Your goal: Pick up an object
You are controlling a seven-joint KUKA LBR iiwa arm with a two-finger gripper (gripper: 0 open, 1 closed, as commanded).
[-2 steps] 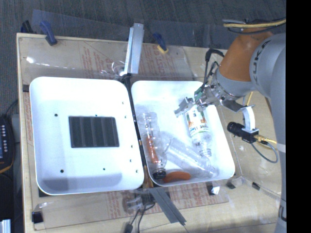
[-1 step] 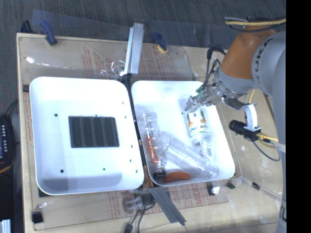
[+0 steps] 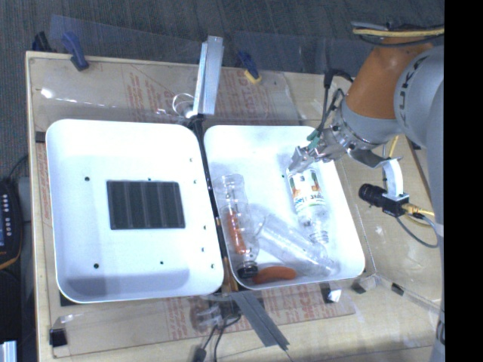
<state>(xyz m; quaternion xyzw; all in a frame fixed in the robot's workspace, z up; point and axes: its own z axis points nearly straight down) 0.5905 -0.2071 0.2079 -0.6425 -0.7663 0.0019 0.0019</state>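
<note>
Jaws of the gripper [image 3: 300, 159] hang over the upper right part of the right bin [image 3: 256, 138], but whether they are spread or pressed together I cannot tell from this slanted view. Behind them, up and to the right, rises the grey arm [image 3: 411, 74] with its orange band. Far to the left of the jaws lies the left bin [image 3: 68, 149], with a dark ribbed panel [image 3: 146, 204] on its floor. Just below the jaws, nearly touching them, a clear bottle with a white and orange label [image 3: 309, 202] lies lengthwise. Lower and to the left, another clear bottle [image 3: 296, 247] lies slanted, and a bottle with orange inside [image 3: 235, 221] lies along the bin's left wall. Lowest, an orange object [image 3: 275, 274] rests at the near wall.
</note>
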